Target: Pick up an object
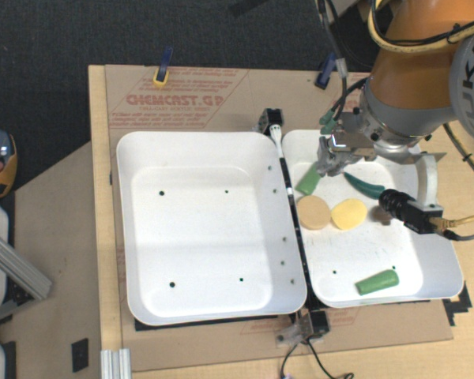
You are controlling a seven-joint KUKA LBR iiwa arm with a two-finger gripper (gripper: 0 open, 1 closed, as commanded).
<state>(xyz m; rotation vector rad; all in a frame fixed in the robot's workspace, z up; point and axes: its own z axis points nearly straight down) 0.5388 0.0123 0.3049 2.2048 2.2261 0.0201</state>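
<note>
My gripper [329, 158] hangs over the far left part of the right bin [426, 284], close to the divider between the bins. A light green block [309, 182] lies slanted just below and left of the gripper, with its upper end right at the gripper's tip. I cannot tell whether it is held or merely touched. A tan disc [314, 212] and a yellow disc [349, 214] lie side by side in front of the gripper. A dark teal curved piece [369, 185] sits to the gripper's right. A green cylinder [377, 282] rests near the bin's front edge.
The left bin [142, 212] stands beside the right one, on a cardboard sheet [182, 93]. A black part with cables [407, 209] juts from the arm over the right bin. Clips [163, 68] hold the cardboard's far edge.
</note>
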